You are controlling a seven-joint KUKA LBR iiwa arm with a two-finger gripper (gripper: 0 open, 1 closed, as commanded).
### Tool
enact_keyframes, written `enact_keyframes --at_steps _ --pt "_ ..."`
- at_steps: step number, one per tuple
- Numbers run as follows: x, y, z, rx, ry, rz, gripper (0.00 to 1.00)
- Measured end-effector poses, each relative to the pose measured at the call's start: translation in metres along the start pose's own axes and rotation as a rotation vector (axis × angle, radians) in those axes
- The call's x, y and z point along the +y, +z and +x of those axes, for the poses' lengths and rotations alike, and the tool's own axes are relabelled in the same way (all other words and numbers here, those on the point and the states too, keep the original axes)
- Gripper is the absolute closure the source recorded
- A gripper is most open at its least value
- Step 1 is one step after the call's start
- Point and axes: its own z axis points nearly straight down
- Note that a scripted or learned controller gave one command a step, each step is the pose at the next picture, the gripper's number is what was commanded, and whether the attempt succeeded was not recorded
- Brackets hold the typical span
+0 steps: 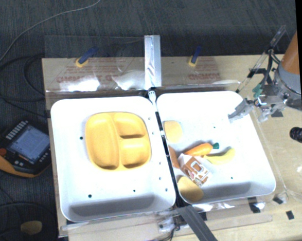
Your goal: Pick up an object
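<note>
The right bin (248, 185) holds a small heap: an orange carrot (198, 149), a yellow banana (220, 155), an orange-and-white carton (195, 170), and two pale yellow round pieces (173, 131) (190, 190). My gripper (249, 108) hovers over the right bin's far right rim, above and to the right of the heap. Its fingers stand apart with nothing between them.
A yellow divided tray (117, 140) lies in the left bin (74, 200). A metal bar (152, 60) stands behind the bins. A handheld controller (20, 147) lies on the floor to the left. The arm's orange band (294, 56) is at the right edge.
</note>
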Motion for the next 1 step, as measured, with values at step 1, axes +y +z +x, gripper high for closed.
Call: enact_keyframes --at_steps 1 --pt "-0.0234 0.1307 0.0054 0.001 -0.040 0.001 0.00"
